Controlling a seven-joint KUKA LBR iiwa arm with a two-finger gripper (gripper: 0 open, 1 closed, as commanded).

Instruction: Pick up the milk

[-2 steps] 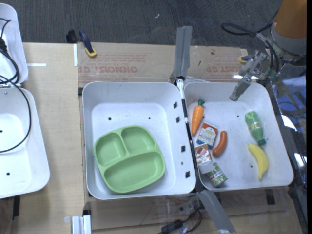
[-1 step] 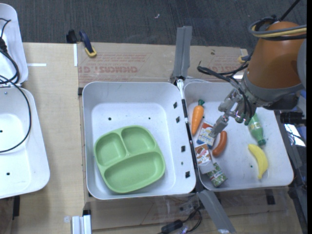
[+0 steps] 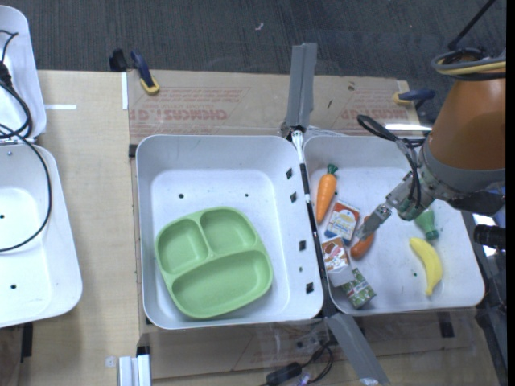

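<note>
Here, 2 shallow white bins sit side by side on a brown worktop (image 3: 88,95). The left bin (image 3: 161,167) holds a green divided plate (image 3: 213,260) with 3 compartments, lying toward the bin's near-left part. The right bin (image 3: 378,155) holds the small items. An orange carrot (image 3: 325,193) with a green top lies near the bin's left wall, pointing along it. Just below it is the milk (image 3: 342,221), a small white carton with an orange and red printed face, lying flat and slightly tilted. Beneath the milk lie a second small carton with red print (image 3: 335,256) and, nearer the bin's front edge, a dark green packet (image 3: 359,289). A yellow banana (image 3: 427,265) lies toward the bin's right side, well apart from the milk. A green object (image 3: 426,225) sits just above the banana, partly covered by the arm.

The grey arm with its orange band (image 3: 475,123) reaches in from the right. The jaws (image 3: 372,223) hang over the middle of the right bin, just beside the milk's right edge and above a small orange-red item (image 3: 361,245). Whether the jaws are apart or together cannot be told at this scale, and nothing is seen clamped between them. The milk rests on the bin floor.

A blue and yellow clamp (image 3: 145,72) sits at the worktop's far edge.
</note>
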